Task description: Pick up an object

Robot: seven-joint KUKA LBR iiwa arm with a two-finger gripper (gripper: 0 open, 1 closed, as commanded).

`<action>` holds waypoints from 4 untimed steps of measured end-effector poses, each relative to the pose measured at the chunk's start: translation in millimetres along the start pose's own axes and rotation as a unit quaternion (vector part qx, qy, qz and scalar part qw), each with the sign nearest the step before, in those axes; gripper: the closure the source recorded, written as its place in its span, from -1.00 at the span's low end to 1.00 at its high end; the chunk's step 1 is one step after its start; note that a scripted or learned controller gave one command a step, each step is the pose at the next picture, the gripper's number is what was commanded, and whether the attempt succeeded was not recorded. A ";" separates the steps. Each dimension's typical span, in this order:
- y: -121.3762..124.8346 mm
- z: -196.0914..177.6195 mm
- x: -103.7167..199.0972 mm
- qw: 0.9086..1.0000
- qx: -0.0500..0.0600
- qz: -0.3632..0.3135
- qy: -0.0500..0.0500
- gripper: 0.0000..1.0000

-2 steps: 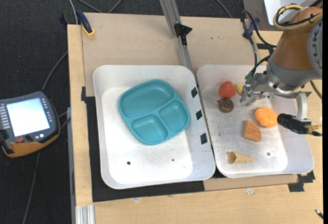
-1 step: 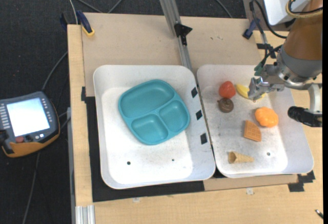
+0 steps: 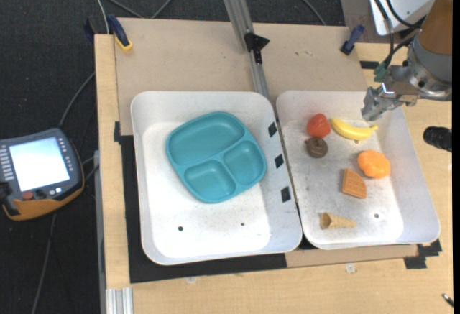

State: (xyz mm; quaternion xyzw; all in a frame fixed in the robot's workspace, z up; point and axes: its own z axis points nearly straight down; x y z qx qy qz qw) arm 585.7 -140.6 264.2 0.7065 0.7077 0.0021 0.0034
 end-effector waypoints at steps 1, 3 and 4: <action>4.5 11.2 59.0 1.000 0.005 -0.002 0.002 1.00; 0.0 31.1 161.8 1.000 0.005 -0.002 0.002 1.00; -2.4 36.3 225.5 1.000 0.005 -0.003 0.002 1.00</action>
